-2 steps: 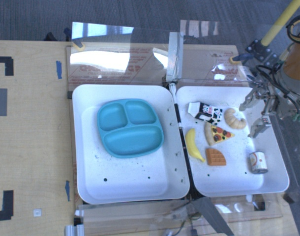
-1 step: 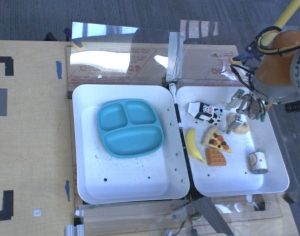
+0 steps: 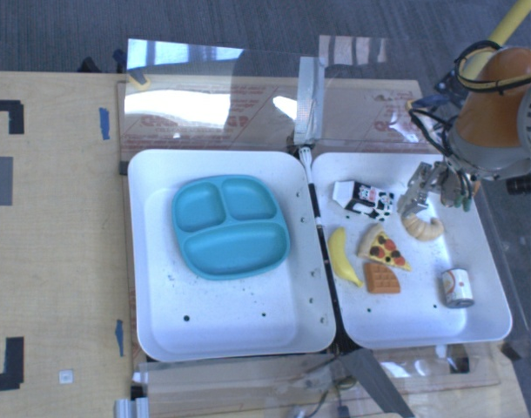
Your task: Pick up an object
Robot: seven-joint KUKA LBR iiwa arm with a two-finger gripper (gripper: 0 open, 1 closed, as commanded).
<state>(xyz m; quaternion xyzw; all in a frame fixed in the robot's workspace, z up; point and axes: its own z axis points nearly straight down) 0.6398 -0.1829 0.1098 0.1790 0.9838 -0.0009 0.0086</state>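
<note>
- the claw (image 3: 420,200) hangs over the back of the right bin (image 3: 487,320), its metal fingertips pointing down and a little toward the middle of the bench.
- just under and slightly to the front of those tips lies a croissant (image 3: 422,226), a pale tan crescent flat on the bin floor; it looks like the thing the claw is going for.
- whether the tips are touching the croissant or only hovering above it, i cannot tell; nothing shows between them, so i would not call it held.
- the fingers look close together, but the view is too small and cluttered with cables to say if the claw is spread or pressed together.
- handling guess: the croissant is probably a light plastic toy, stiff and smooth, so it may slip or roll out of a pinch.
- the best hold would be across the thick middle of the crescent, not on the thin curled ends.
- nearby things could get in the way: a black-and-white packet (image 3: 363,198) to its left, a pizza slice (image 3: 386,249) in front, with a waffle (image 3: 381,279) and a banana (image 3: 342,256) further forward.
- a small can (image 3: 457,287) lies well apart, near the front right.
</note>
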